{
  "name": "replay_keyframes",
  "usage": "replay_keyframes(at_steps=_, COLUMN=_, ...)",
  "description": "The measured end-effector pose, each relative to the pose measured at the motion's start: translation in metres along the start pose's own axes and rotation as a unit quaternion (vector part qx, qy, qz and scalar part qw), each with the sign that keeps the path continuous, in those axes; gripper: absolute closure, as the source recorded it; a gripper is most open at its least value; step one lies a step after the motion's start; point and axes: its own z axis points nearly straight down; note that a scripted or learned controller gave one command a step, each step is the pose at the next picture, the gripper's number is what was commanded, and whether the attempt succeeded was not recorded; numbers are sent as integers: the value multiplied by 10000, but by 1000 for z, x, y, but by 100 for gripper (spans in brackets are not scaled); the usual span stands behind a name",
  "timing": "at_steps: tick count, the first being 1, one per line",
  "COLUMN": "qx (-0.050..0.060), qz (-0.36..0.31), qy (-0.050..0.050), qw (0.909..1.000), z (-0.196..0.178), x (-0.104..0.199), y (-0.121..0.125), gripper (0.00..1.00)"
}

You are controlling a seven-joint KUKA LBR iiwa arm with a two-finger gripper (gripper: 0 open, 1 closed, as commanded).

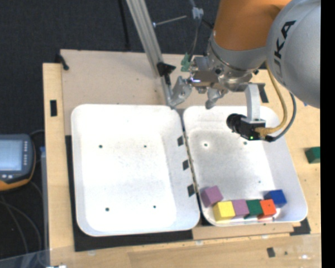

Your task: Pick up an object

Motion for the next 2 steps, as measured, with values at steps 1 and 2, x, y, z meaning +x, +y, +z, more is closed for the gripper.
replay_keyframes(at_steps=1, qx=-8, qz=4, qy=4, qw=10000, z=-159, x=11, y=-49, gripper=0)
replay_keyframes(at_steps=2, qx=16, qz=25, qy=-2, qw=10000, z=-179, x=-12, y=-88, gripper=0)
